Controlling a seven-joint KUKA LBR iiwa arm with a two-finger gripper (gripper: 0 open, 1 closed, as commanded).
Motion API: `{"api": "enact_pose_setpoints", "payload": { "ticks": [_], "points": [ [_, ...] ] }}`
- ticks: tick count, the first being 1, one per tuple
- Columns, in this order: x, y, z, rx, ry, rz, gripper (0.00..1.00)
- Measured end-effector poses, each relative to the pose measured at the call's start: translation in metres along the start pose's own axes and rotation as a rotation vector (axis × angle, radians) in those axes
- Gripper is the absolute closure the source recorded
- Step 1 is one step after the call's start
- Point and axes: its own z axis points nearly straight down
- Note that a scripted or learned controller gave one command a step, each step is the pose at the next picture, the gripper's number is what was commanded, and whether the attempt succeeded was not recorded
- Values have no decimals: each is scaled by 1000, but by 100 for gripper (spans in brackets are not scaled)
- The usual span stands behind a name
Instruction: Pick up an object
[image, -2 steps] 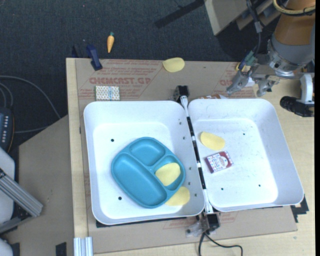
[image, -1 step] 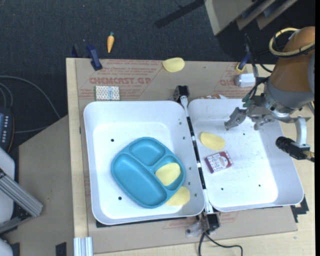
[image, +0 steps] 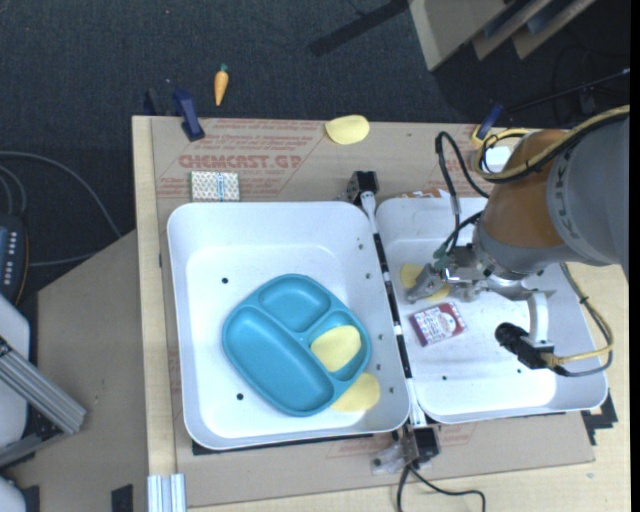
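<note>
In the right bin a dark red packet lies flat near the left wall. A small yellow piece lies just above it, partly covered by the gripper. The gripper hangs low over the bin's left side, between the yellow piece and the packet's upper edge. The grey arm with its orange band reaches in from the right and hides the bin's upper right part. Nothing is visibly held.
The left bin holds a blue divided plate with a yellow object in one compartment and another yellow object beside it. On the bench lie a yellow piece, a checkered packet and a blue clip.
</note>
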Motion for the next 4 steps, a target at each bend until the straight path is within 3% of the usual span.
{"api": "enact_pose_setpoints", "payload": {
  "ticks": [1,2,3,4],
  "points": [
    [-3,-23,0,3,1,1,0],
    [-2,-23,-10,0,1,1,100],
    [-2,-23,-10,1,1,1,0],
    [3,-52,0,3,1,1,0]
  ]
}}
